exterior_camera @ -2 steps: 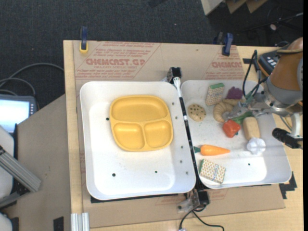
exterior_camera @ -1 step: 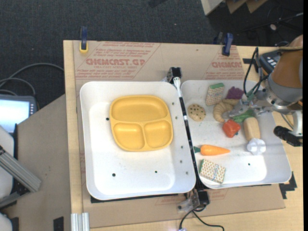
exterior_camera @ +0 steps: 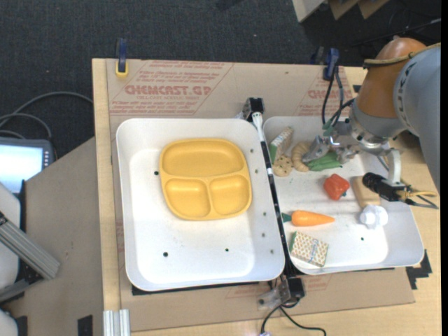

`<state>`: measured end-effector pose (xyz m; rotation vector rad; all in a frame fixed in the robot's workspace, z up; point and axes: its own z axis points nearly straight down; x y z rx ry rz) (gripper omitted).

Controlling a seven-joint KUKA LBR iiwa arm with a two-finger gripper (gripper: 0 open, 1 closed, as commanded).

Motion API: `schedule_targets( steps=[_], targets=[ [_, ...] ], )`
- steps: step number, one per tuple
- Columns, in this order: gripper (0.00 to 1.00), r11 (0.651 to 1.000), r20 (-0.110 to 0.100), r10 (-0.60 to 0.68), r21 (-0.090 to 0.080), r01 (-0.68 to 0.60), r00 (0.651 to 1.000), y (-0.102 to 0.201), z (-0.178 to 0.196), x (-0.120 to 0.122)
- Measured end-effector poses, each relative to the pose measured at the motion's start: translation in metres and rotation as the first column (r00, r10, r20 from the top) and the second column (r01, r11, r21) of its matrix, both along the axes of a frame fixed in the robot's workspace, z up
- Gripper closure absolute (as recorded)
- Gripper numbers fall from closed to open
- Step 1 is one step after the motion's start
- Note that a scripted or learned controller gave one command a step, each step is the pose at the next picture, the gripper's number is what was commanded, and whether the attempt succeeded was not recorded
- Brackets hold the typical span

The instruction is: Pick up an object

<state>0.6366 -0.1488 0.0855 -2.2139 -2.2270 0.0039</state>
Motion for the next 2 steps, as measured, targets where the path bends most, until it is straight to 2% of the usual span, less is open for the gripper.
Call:
schedule_targets(
  steps=[1, 2],
  targets=[
    [1.0, 1.0, -0.01, -0.01, -0.016, 0.009, 1.0, 0.042, 0.001, -0.007],
    [1.0, 1.0, 0.01, 0.0, 0.004, 0.0, 1.0, 0.112, 0.106, -0.05]
  ],
)
